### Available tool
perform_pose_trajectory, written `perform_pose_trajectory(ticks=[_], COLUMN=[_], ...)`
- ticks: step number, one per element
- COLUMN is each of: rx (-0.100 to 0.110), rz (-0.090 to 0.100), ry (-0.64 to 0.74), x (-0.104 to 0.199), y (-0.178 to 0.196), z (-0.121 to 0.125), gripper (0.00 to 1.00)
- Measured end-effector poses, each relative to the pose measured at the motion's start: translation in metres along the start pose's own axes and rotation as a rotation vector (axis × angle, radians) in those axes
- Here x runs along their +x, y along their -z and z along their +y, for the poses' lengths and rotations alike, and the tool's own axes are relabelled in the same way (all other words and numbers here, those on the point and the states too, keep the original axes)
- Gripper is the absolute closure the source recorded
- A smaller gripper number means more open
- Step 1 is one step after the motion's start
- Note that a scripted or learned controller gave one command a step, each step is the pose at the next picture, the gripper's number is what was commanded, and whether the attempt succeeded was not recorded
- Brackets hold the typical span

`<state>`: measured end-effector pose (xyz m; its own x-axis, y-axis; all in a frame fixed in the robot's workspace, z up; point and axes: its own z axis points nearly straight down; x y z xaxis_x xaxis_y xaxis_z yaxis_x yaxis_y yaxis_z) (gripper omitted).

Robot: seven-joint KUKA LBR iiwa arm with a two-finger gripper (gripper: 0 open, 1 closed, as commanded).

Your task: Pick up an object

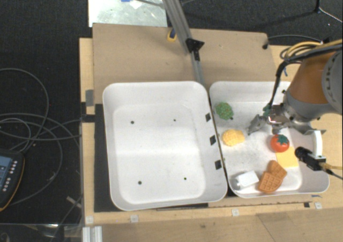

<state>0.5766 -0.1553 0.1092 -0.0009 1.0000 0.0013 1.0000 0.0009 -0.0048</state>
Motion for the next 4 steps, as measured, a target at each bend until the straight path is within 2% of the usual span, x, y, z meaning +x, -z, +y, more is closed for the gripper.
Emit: perform_pose_trajectory(ticks=[1, 2, 3, 4], rx=[-0.004, -0.008, -0.013, -0.013], rz=[-0.001, -0.001, -0.003, -0.004], ry=[0.0, 0.0, 0.004, 0.004], x=[0.0, 0.0, -0.002, -0.002], y=[-0.019, -0.007, 0.05, 0.104], z=[0.0, 0.002, 0.013, 0.015], gripper=[0.0, 1.0, 1.0, 1.0])
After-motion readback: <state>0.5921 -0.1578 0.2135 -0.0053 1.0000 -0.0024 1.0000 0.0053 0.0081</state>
